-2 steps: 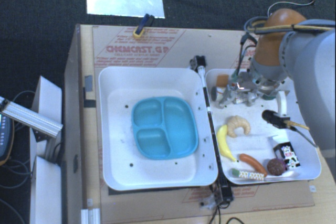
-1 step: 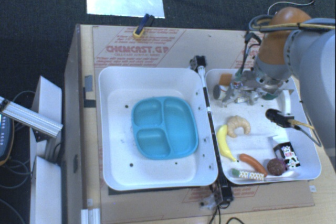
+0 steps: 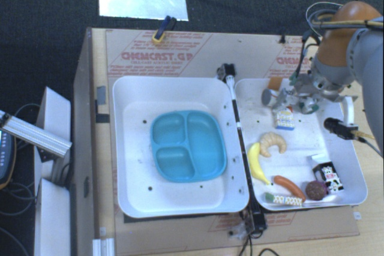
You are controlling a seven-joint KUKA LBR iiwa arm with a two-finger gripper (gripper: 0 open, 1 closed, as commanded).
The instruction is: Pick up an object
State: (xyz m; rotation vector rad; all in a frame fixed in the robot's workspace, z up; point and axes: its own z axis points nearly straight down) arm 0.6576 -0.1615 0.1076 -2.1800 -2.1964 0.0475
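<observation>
Camera view, looking down at a slant on a surface covered with printed cardboard, bearing two shallow white bins side by side.

The left bin holds a blue divided plate lying flat near its middle.

The right bin holds the loose objects. A small white and blue carton lies in its upper part. Below it sits a croissant, with a banana just beside it along the bin's left wall. Near the bottom edge lie an orange carrot-like piece, a dark round object, a small black and white box and a pale strip.

The grey arm reaches in from the right, and its gripper sits low over the upper part of the right bin, just above the carton. How far apart the gripper stands cannot be told from here, and nothing is visibly held.

Judged from this, the step in hand is the approach, most likely on the carton. The next move would call for centring over the carton, lowering around it, closing, then lifting straight up clear of the bin's back wall.
</observation>
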